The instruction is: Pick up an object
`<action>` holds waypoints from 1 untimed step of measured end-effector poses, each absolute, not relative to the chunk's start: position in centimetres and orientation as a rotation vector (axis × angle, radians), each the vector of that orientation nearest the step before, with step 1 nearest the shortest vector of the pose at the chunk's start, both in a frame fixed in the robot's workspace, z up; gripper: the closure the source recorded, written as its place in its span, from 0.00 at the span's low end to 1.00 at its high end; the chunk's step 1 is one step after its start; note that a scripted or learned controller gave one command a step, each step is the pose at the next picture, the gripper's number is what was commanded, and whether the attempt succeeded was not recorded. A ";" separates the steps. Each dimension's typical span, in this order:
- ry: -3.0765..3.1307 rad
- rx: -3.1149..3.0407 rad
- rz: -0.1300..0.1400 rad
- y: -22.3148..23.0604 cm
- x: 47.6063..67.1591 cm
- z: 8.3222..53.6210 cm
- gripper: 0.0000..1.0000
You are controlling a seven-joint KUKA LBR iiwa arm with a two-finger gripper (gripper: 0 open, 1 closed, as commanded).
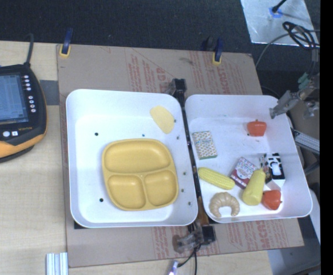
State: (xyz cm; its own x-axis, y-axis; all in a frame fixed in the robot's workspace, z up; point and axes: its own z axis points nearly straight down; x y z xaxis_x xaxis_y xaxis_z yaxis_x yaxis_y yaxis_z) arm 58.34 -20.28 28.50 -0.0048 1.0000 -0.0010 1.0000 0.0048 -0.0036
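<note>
Nothing is lifted yet, so the whole pick is left to do. The arm's hand [282, 105] hovers at the right white plastic bin's [224, 109] far right rim; whether it is clenched, I cannot tell. The nearest candidate, a small red tomato-like toy [256, 128], lies just beside it on the bin floor.

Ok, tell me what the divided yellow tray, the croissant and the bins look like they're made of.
Divided yellow tray: looks like moulded plastic, smooth and matte, one even colour with rounded compartment edges.
Croissant: probably a plastic or rubber toy; its tan surface carries a soft sheen and moulded ridges, though the view is too coarse to be sure.
Bins: seemingly thin white plastic, slightly glossy, with rolled rims.
</note>
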 end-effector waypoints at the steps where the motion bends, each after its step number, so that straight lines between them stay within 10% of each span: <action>1: -2.226 -2.209 0.008 -21.1 62.5 14.5 0.00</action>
State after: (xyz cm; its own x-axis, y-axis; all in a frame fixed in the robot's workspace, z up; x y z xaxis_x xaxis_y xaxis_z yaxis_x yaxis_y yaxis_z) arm 62.45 -21.10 14.54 -0.0074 1.0000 0.0000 0.9999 0.0074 -0.0075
